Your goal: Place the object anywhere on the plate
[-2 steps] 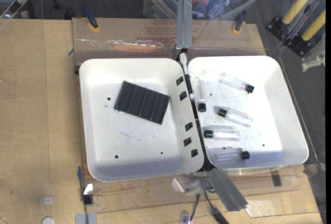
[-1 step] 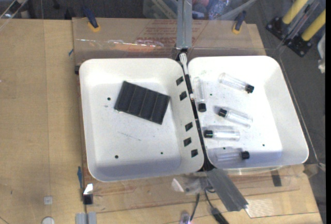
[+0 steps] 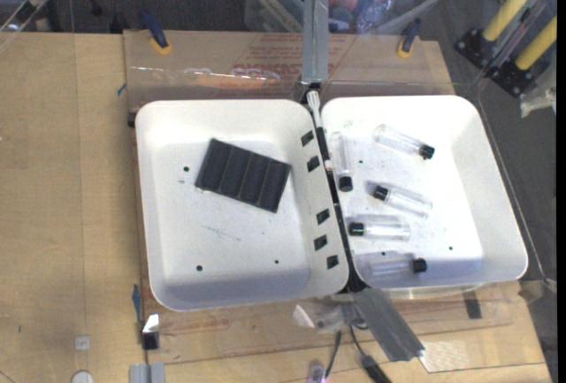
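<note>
Judging the clear vials [image 3: 402,141] right of the black ribbed plate [image 3: 243,175]: light, slippery, roll-prone; you should pinch mid-barrel. Hand state: cannot tell.

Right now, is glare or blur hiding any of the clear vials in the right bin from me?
Camera view: lighting is even and soft, with no hard glare on the right bin. The clear vials are low-contrast against the white floor; their black caps stand out, their bodies fade. The one nearest the front rim is the faintest. The dark plate in the left bin is crisp. Slight overall softness.
</note>
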Robot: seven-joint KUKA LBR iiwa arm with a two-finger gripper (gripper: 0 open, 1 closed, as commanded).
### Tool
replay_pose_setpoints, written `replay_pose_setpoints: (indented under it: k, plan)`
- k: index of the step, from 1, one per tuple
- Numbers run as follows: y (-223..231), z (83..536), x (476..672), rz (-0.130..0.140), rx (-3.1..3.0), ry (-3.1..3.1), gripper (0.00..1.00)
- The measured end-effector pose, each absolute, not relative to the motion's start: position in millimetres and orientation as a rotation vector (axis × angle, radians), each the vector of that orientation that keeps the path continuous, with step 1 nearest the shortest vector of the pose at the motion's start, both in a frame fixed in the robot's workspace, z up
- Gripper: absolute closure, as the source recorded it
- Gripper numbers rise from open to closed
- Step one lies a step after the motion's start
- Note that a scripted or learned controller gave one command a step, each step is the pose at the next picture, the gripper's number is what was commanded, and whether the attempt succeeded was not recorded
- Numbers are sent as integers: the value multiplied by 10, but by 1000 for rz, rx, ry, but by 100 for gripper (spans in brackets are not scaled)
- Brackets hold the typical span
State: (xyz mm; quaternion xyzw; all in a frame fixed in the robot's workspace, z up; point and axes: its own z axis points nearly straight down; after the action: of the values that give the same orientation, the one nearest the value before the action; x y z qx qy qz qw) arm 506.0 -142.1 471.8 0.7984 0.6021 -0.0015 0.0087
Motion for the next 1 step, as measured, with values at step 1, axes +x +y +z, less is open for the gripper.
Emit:
replay_pose_setpoints:
  k: [1]
  plan:
    - [-1418, 4823, 5071, -5, 2490, 1882, 100]
